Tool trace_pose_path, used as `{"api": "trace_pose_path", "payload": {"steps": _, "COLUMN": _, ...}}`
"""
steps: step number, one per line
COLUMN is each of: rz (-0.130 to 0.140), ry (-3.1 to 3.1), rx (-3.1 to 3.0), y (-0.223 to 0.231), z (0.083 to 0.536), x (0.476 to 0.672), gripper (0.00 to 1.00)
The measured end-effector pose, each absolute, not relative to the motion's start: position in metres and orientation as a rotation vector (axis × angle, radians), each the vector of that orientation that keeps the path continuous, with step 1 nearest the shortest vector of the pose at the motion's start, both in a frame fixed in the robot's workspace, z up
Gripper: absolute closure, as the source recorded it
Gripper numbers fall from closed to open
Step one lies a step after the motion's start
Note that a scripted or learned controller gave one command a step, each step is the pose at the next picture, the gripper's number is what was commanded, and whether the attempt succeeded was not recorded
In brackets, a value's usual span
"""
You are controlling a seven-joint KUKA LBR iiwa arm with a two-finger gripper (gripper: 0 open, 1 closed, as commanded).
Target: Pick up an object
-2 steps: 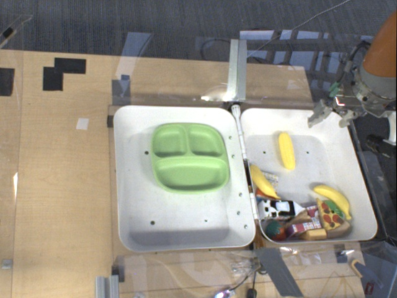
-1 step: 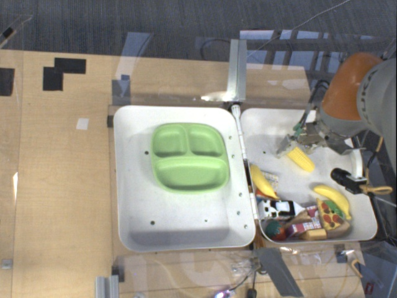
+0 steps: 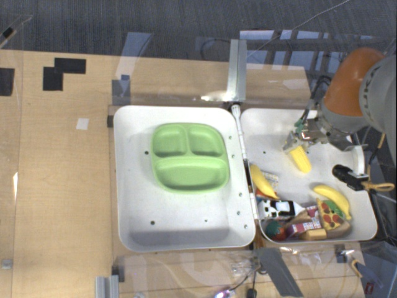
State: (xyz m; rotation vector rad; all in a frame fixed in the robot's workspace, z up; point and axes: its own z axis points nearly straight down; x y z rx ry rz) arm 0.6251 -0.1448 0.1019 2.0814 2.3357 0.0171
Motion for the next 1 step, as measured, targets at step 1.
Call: {"api": "trace_pose_path", "payload": {"steps": 1, "rz": 0.009, "ry": 2.299, "rx": 2.133, "y": -0.0738, "z": 0.1872, "x": 0.6486, "gripper": 1.0}}
